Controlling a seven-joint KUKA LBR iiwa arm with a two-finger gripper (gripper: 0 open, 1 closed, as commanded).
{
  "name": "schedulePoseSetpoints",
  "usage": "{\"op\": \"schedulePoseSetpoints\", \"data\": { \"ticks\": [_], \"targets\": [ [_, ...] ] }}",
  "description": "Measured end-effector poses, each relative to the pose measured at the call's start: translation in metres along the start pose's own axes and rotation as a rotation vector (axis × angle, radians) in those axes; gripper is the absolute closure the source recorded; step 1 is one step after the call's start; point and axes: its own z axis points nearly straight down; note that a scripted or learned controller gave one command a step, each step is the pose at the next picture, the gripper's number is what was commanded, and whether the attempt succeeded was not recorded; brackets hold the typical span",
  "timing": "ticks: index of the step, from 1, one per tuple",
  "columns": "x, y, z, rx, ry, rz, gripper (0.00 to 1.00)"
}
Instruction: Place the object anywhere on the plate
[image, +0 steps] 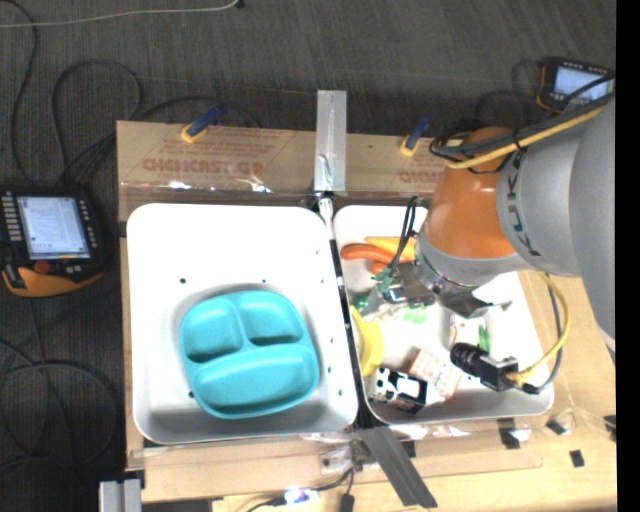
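A turquoise plate (250, 352) with three compartments lies in the left bin (170, 240), toward its front. The right bin (520, 395) holds a jumble of small objects: an orange piece (368, 250) at the back, a yellow one (370, 343) by the divider, green bits (400, 312), and a black-and-white item (400, 388) at the front. The arm's orange band (470, 215) and grey wrist hang over the right bin. My gripper (400, 290) reaches down among the objects near the bin's left side; the wrist hides its fingers.
A metal post (331, 140) stands behind the divider between the bins. A black cable and connector (485, 366) trails from the wrist over the right bin. A handheld controller (48, 240) lies left of the bench. Cardboard lines the bench's back.
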Motion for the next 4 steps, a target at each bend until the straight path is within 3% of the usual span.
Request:
{"op": "schedulePoseSetpoints", "data": {
  "ticks": [1,2,3,4],
  "targets": [
    [0.041,-0.027,-0.002,-0.001,0.002,-0.199,1.00],
    [0.090,0.022,-0.014,-0.002,0.001,-0.205,1.00],
    [0.143,-0.009,-0.049,-0.002,0.000,-0.470,1.00],
    [0.143,-0.009,-0.058,0.000,0.001,-0.470,1.00]
  ]
}}
